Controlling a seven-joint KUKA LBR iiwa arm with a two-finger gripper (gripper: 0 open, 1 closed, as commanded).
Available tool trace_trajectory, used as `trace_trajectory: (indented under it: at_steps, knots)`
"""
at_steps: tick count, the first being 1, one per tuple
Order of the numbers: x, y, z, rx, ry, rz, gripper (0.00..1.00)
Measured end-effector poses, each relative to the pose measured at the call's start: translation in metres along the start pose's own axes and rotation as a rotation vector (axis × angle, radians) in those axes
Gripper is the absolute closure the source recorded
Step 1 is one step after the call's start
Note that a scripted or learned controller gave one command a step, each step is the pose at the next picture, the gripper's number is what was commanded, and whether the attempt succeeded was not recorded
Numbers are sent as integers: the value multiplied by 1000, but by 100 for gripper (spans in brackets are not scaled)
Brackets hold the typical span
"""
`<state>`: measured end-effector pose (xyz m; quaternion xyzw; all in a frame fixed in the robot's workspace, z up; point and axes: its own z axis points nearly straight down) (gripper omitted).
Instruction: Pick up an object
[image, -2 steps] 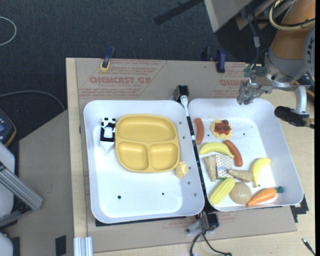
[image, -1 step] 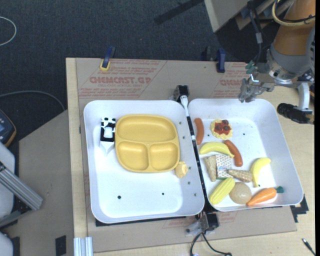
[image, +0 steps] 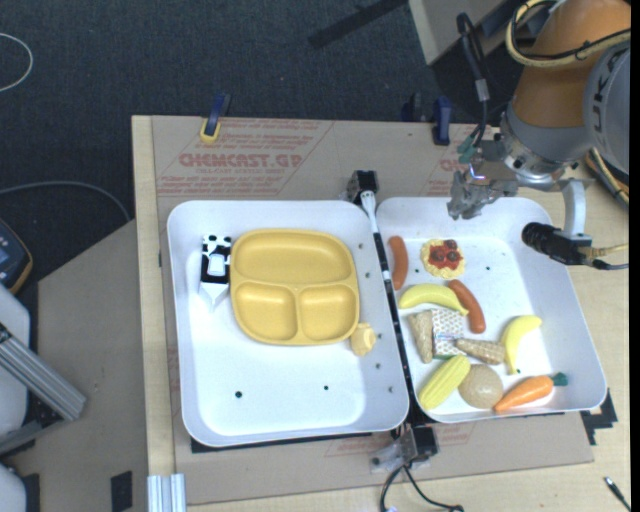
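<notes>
My gripper (image: 468, 205) hangs over the far edge of the right bin (image: 575, 300), above bare white floor, with nothing visibly between its fingers. Below it in that bin lie a small fruit tart (image: 443, 257), two sausages (image: 399, 260) (image: 467, 304), two bananas (image: 428, 296) (image: 519, 338), a corn cob (image: 443, 381), a potato (image: 481, 386), a carrot (image: 524, 392) and some crackers or bread pieces (image: 425, 333). The tart is the nearest item, a short way toward the camera from the gripper.
The left bin (image: 200, 380) holds a yellow divided plate (image: 295, 285), a black-and-white toy (image: 214, 262) at its left and a small pale yellow piece (image: 362, 339) at its right. A black camera mount (image: 550, 243) juts over the right bin's far right edge.
</notes>
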<state>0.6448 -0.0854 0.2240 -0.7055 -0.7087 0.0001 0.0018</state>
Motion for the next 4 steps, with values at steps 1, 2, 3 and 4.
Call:
trace_trajectory:
  at_steps: [1,2,3,4]
  knots:
    - [62,-4,-7,-2,1,-3,100]
    - [120,-23,-8,1,1,-2,100]
    - [125,-8,0,-5,-3,3,100]
    - [132,-14,-4,-2,-1,3,100]
